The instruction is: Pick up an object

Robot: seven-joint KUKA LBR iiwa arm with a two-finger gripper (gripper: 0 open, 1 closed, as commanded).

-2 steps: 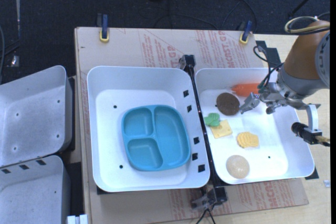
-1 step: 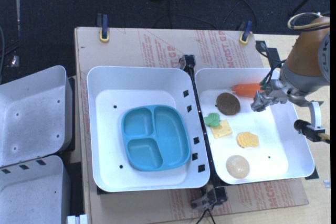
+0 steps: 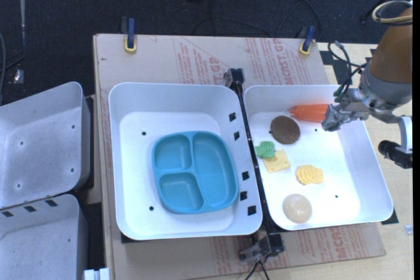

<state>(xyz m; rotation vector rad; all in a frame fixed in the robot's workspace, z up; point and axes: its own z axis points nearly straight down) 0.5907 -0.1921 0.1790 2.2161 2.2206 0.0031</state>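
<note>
Seen from above at a slant, a bench topped with a cardboard sheet (image 3: 190, 59) carries two shallow white bins side by side. Faded red printing runs across the cardboard in several places, but the letters are too faint and skewed to read. Two yellow clamps (image 3: 130, 42) pin the sheet's far edge.

The left bin (image 3: 131, 108) holds a blue tray (image 3: 194, 171) with three compartments, lying flat near the middle.

The right bin (image 3: 367, 174) holds the small food-like things. An orange carrot (image 3: 308, 112) lies near the far wall. Just in front of it sits a round brown disc (image 3: 285, 130). Nearer the divider, a small green piece (image 3: 265, 149) touches a pale yellow square (image 3: 277, 161). A ridged yellow piece (image 3: 309, 174) lies to the right of that, apart from it. A cream-coloured round (image 3: 296, 208) sits closest to the near wall.

The arm (image 3: 390, 69), grey with an orange band, reaches in from the right. Its gripper (image 3: 333, 120) hangs low at the carrot's right end, touching or just beside it. From here I cannot tell how far the jaws are open, nor whether they have hold of anything.

A second white bin (image 3: 39, 141) sits off the bench to the left, on the dark floor.
</note>
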